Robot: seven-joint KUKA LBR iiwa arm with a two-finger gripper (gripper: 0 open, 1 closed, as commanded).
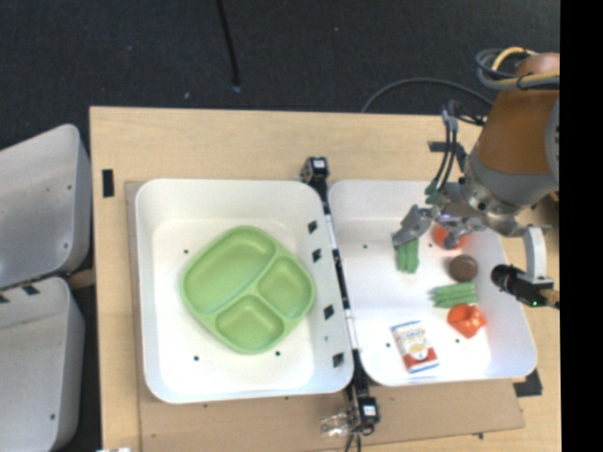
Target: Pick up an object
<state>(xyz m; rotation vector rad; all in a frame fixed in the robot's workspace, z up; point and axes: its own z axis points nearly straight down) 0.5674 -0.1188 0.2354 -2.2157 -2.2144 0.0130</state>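
**Objects lie in right bin, gripper above them**

Objects are seen from left to right. A green divided plate [248, 288] lies in the left bin [151, 347]. In the right bin [377, 215] a green piece [407, 257] is placed below the gripper [435, 226], whose fingers are spread apart and hold nothing. A small carton [415, 347], green beans [454, 295], a brown ball [463, 268] and an orange-red item [465, 319] are found near.

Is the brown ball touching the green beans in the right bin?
Apart. The camera view shows a strip of white bin floor between the brown ball and the green beans lying just below it.
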